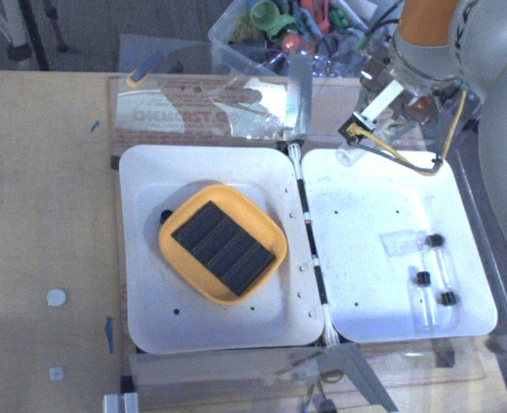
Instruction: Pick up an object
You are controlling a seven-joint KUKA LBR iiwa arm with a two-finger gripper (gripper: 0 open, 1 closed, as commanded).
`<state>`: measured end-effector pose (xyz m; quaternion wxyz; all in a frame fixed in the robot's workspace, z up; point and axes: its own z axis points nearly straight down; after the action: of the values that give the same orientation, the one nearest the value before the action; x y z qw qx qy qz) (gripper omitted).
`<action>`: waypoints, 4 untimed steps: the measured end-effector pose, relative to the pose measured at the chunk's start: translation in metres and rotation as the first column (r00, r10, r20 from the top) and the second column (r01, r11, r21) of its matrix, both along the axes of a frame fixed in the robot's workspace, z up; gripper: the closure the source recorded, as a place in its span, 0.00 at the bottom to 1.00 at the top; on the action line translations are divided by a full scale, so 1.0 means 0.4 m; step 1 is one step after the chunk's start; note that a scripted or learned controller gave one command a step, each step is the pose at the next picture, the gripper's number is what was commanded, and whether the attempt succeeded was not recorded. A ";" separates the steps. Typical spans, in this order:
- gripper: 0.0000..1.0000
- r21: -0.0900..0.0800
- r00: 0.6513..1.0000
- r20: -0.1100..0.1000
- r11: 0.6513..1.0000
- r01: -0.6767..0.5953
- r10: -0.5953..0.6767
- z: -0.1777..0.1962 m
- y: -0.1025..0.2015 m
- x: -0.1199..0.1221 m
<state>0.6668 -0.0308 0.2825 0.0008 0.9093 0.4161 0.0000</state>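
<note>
On the bare wooden table (46, 188), a small white disc (56, 298) lies well left of the bins. The left bin (141, 317) holds a yellow square pad (184, 269) with a black ribbed panel on its top. The pad sits near the bin's middle, turned at an angle, and a small black thing (165, 216) peeks out from under its left corner. Behind this bin a flat sheet with red printing (193, 110) lies under clear film.

The right bin (356, 308) touches the left one along a shared rim. Towards its right side lie a few clear tubes with black caps (434, 269), close together, and a clear scrap (401, 243) rests just left of them.

A clear tub of colourful toys (296, 15) stands behind both bins. The tool (408, 101) hangs above the far edge of the right bin, well apart from the pad and the tubes. It touches nothing in either bin, and whether it is open or closed cannot be told from this angle.
</note>
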 end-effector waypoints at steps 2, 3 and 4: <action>0.00 0.001 0.950 -0.002 0.950 0.312 -0.312 0.381 -0.110 -0.203; 0.00 0.002 0.975 -0.004 0.975 0.221 -0.221 -0.006 0.004 -0.314; 0.00 0.004 0.968 -0.005 0.968 -0.251 0.251 -0.246 -0.066 -0.239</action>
<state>0.5712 -0.0571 0.1839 -0.0019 0.8495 0.5276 -0.0014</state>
